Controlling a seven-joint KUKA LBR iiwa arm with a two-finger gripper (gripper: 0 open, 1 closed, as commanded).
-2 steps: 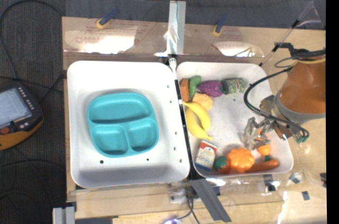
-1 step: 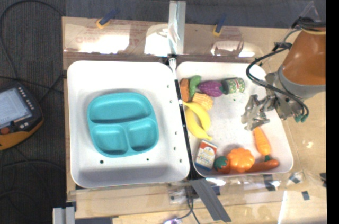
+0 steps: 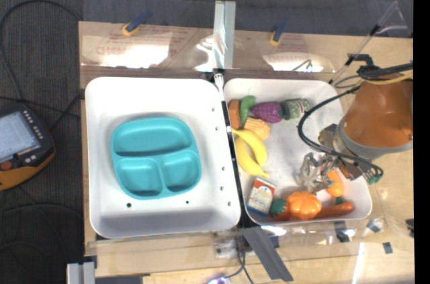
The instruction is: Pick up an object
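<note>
The right bin (image 3: 295, 84) holds toy food: a yellow banana (image 3: 250, 149), a purple grape bunch (image 3: 268, 111), a corn cob (image 3: 256, 127), a small carton (image 3: 261, 196), an orange pumpkin (image 3: 304, 203) and a red chilli (image 3: 333, 209). My gripper (image 3: 316, 173) hangs low over the bin's right half, just above the pumpkin and beside a small orange piece (image 3: 334, 186). Its metal fingers point down toward the bin floor. I see nothing clearly between them.
The left bin (image 3: 107, 101) holds a teal divided tray (image 3: 156, 156). A clear divider post (image 3: 224, 34) stands between the bins at the back. The orange wrist band (image 3: 379, 115) and black cables (image 3: 316, 116) overhang the right bin's right side. A handheld pendant (image 3: 20, 142) lies far left.
</note>
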